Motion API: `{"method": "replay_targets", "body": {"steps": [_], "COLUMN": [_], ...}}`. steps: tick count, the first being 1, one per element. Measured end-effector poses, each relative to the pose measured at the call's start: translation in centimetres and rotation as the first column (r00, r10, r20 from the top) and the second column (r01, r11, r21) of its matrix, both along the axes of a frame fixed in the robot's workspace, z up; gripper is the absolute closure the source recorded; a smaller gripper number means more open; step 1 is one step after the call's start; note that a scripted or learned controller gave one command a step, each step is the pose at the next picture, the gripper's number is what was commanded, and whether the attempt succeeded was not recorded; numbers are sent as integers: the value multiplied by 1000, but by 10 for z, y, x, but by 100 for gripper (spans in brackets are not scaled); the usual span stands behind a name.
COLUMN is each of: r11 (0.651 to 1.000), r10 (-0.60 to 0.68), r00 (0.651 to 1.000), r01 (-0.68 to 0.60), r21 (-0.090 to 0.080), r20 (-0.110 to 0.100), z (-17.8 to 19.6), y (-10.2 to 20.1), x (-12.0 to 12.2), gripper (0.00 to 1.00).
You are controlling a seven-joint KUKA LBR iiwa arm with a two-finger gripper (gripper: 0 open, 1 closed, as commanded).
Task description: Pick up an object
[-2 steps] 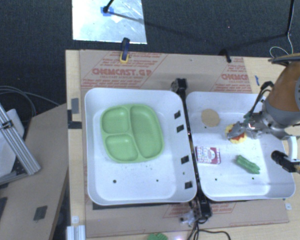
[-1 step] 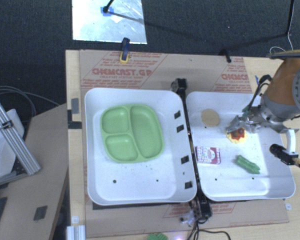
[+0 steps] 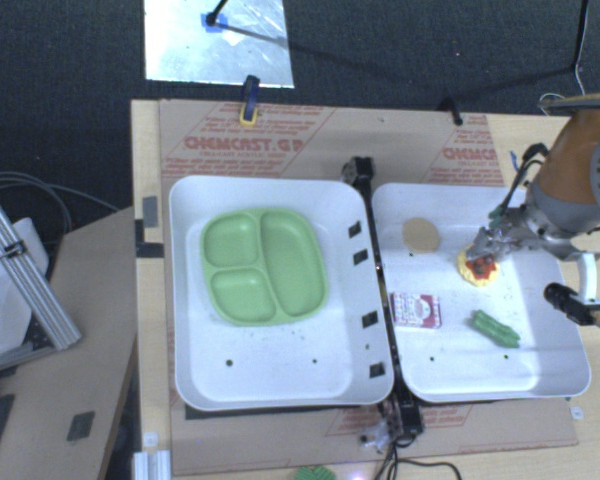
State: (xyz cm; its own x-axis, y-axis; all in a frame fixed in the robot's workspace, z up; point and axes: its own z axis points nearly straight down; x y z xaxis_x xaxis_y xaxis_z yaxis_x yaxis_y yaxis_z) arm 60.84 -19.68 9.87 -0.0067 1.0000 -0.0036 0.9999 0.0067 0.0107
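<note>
In the right bin [image 3: 540,373] lie a tan round disc [image 3: 420,234], a yellow and red toy [image 3: 478,267], a red and white packet [image 3: 416,310] and a green pod-shaped piece [image 3: 495,327]. My gripper [image 3: 487,250] reaches in from the right and stands right over the yellow and red toy, its tip touching or nearly touching the toy's top. The toy sits low in the bin, partly covered by the gripper.
The left bin [image 3: 195,368] holds a green divided plate [image 3: 263,266] with three compartments. A black divider [image 3: 373,288] runs between the bins. The arm's orange band and grey wrist [image 3: 580,178] hang over the right bin's far right corner.
</note>
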Motion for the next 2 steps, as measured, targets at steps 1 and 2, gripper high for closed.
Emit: {"method": "replay_targets", "body": {"steps": [1,2], "r11": [1000,1000], "r10": [7,-4], "r00": [1000,1000], "r01": [-7,4], "r21": [7,3], "r20": [-1,-8], "z": [107,101], "y": [102,95], "x": [-35,-36], "gripper": [100,0]}}
